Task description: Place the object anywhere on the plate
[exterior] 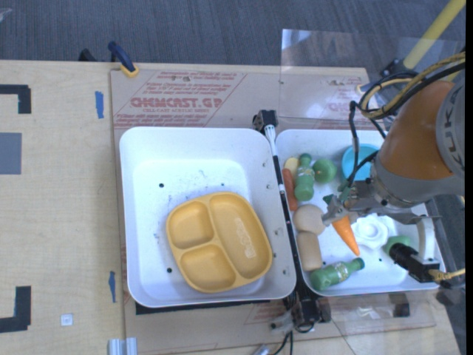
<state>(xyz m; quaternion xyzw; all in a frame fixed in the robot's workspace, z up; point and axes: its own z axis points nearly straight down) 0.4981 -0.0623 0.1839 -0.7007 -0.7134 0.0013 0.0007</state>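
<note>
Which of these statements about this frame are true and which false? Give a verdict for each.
1. The yellow three-compartment plastic plate lies in the left white bin. True.
2. An orange toy carrot sits in one of the plate's compartments. False: the orange toy carrot lies in the right white bin, and the plate's compartments hold nothing.
3. The grey arm with the orange band is over the right bin. True.
4. A green toy bottle lies near the right bin's front edge. True.
5. The plate has four compartments. False: it has three.
</note>
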